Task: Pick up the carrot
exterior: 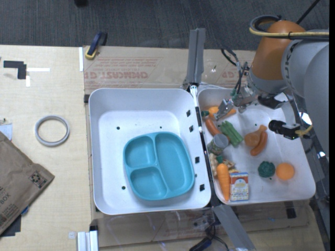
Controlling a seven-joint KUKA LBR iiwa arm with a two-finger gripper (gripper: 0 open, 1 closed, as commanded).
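- Two white bins are set side by side on the worktop (47, 88); the left bin (104, 109) holds a teal divided plate (157, 165), the right bin (293, 190) holds the toy food.
- The carrot (223, 180) is found in the right bin, against its left wall, near the front corner, just beside a small juice carton (239, 186).
- Long axis of the carrot: roughly front to back along the bin wall, slightly slanted. The thick end with a greenish top is toward the rear, near a grey can (218, 143); the thin tip points toward the front edge.
- The pincer (229, 107) is seen over the rear of the right bin, above a green pickle-like piece (231, 132) and a second, redder carrot-like piece (211, 125).
- Pincer state: cannot be told; nothing is seen gripped.
- Key relation: the carrot lies from the pincer toward the front of the bin and slightly toward the left wall, with the can and green piece between.
- Judgement: a travel forward along the wall is needed, with closure across the carrot's narrow width. The wall and the carton crowd both flanks, so a snagged or missed grasp is possible.
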